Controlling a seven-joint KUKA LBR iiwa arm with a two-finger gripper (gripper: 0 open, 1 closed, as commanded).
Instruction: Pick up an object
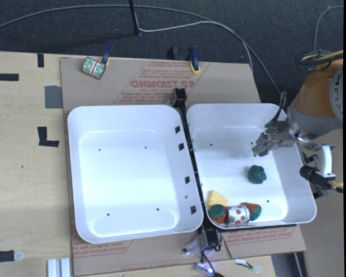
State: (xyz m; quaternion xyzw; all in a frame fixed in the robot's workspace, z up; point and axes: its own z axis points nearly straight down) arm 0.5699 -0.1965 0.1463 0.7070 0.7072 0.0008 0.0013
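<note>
Two white bins (pixel 127 117) on the desk: right-hand bin holds a green ball (pixel 256 174) mid-frame right, apart from items at its lower edge, probably easiest to take; hand (pixel 264 145) hovers just above-left of it, grip state indiscernible.

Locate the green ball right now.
The green ball lies in the right bin, toward its right side, just below the gripper and above the can.
</note>
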